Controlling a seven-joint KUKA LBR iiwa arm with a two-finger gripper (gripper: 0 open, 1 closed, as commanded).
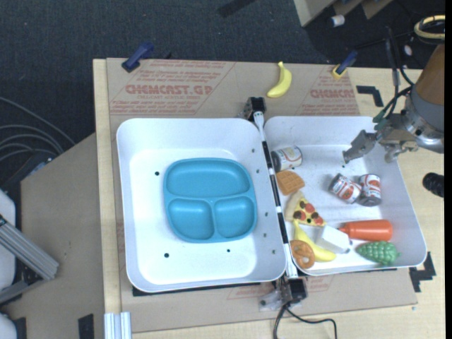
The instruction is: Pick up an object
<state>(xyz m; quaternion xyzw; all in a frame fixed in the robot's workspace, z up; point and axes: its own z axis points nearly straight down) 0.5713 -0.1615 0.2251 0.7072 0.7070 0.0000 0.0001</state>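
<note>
Camera view looks down at a slant on a tabletop [198, 83] covered with printed cardboard, bearing two shallow white bins side by side. The left bin [141, 147] holds a blue divided tray [210, 198] with three compartments, lying flat near its middle. The right bin [409, 210] holds the loose objects: a small can [286, 158] on its side near the dividing rim, a brown cookie-like piece [289, 182] just below it, a pizza slice [307, 211], a pretzel [302, 251], a yellow banana [321, 249] under a white block [335, 239], an orange carrot [366, 229], a green bunch of grapes [376, 252], and two red-and-white cans [357, 188] lying close together. A second banana [280, 82] lies on the cardboard outside the bins, above them. The arm reaches in from the right, and its tool [374, 147] hovers over the upper right part of the right bin, above the two cans and apart from them. Its fingers [357, 147] are spread apart with nothing between them.
</note>
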